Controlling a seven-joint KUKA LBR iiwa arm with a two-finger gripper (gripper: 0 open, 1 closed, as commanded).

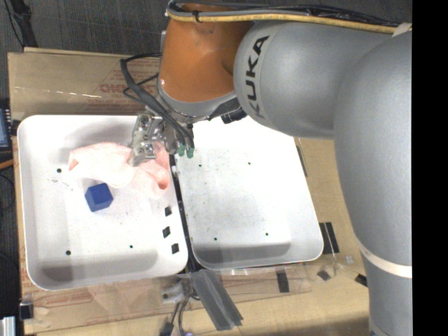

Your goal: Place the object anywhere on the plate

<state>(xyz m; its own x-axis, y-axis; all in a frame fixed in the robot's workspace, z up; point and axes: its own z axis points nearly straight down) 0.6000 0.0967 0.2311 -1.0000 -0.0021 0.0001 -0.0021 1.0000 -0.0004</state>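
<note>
Where orange meets grey, arm (308,68) reads "KUKA".

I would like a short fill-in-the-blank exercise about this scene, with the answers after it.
1. The small cube is ___ in colour.
2. The cube lies in the ___ bin.
3. The pink plate is in the ___ bin as the cube.
4. The gripper hangs over the plate's ___ edge.

Answers: blue; left; same; right

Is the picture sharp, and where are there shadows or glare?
Camera view: the blue cube and pink plate in the left bin look soft; the gripper is slightly blurred; the arm shows bright highlights; soft shadows lie along the bins' near walls.
</note>
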